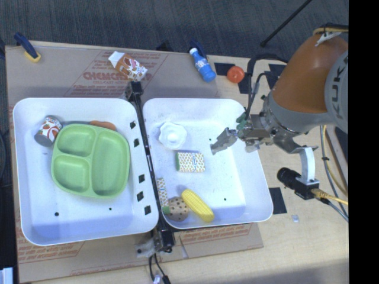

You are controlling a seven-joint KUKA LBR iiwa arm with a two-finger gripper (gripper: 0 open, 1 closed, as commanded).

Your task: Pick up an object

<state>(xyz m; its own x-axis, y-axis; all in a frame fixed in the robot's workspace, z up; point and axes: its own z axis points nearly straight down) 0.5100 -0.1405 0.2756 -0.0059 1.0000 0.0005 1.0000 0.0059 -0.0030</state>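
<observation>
gripper is hanging over the right bin, can't tell its state, with a patterned sponge sitting nearby

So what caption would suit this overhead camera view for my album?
Grey-and-orange robot arm poises its gripper over the right white bin holding a yellow toy corn cob and small patterned box.

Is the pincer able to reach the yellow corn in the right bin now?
Probably yes. The pincer hangs over the right bin, and the yellow corn lies uncovered near the front wall, beside a brown ball.
</observation>
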